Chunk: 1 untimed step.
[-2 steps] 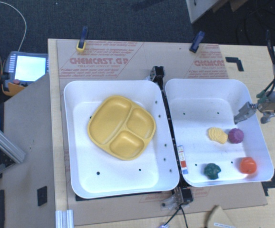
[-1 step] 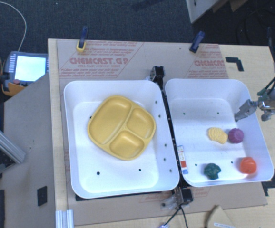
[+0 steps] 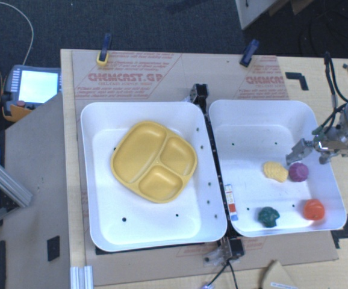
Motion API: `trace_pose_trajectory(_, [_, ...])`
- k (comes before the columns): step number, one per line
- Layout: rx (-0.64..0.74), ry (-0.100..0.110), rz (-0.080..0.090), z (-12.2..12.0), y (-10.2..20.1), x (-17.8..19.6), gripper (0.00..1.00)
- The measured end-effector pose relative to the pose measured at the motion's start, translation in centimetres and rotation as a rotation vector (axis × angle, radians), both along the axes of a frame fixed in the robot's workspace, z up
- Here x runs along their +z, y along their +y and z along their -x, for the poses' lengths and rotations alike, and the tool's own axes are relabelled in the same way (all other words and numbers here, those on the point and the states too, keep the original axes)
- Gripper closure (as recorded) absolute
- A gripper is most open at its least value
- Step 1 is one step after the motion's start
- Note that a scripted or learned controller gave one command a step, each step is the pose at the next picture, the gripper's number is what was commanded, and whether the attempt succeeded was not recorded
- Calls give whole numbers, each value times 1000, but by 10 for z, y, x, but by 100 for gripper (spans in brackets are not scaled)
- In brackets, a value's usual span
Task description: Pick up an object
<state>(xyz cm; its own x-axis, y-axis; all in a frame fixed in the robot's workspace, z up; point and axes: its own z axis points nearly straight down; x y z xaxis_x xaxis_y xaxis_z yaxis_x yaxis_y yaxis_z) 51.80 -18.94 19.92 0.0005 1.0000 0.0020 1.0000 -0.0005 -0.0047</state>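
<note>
Camera view has the hand (image 3: pixel 306 149) low over the right bin (image 3: pixel 246 116), its fingers spread wide with nothing between them. Just below it lies a purple ball (image 3: pixel 298 173), touching a yellow piece (image 3: pixel 276 171); an orange ball (image 3: pixel 313 210) and a green lump (image 3: pixel 268 216) sit further below. This looks like the approach step. Next, I judge, it must centre over one object, descend and close.

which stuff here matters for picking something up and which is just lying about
For the job: gripper; purple piece, yellow piece, green piece and orange piece, all in the right bin.

Lying about: yellow divided tray in the left bin; clamps on the board's far edge.
</note>
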Motion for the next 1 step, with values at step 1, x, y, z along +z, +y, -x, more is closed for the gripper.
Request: trace_pose_trajectory(1, [-1, 1, 0, 3, -7, -46, 0])
